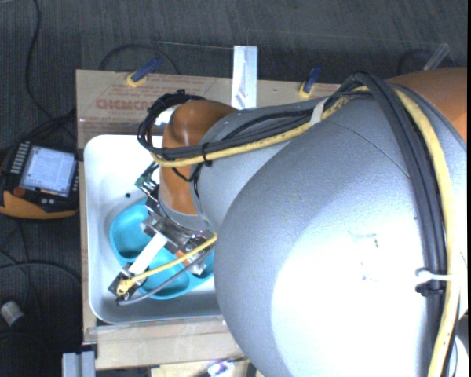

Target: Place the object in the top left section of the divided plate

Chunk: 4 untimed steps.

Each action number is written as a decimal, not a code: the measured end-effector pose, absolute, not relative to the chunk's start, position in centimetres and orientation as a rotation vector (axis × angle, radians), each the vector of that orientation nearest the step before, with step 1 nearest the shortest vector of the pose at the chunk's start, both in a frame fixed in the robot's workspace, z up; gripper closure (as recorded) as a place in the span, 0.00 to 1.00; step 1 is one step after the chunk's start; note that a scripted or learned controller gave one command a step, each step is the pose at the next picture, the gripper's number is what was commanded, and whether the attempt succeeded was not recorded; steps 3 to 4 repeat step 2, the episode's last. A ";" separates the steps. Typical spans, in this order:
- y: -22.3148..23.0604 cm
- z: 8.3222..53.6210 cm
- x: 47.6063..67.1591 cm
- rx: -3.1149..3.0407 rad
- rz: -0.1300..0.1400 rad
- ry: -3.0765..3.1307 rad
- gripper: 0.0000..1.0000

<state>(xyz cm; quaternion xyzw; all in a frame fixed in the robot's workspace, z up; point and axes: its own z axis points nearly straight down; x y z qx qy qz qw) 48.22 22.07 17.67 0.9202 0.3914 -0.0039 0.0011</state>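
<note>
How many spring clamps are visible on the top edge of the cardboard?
2: one blue-and-yellow clamp at the upper left edge, one clamp further right near the arm. Others may be hidden behind the arm.

One camera looks down from above the bench at a slant — the arm (337,234) reaches in from the right and sits close under the lens. Beyond it, the left white bin (98,210) lies farther off, ringed by dark floor.
</note>
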 end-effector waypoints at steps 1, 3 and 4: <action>13.8 35.5 55.7 3.002 -0.006 0.911 1.00; 13.1 24.0 56.4 3.113 -0.011 0.411 1.00; 13.1 24.0 56.4 3.113 -0.011 0.411 1.00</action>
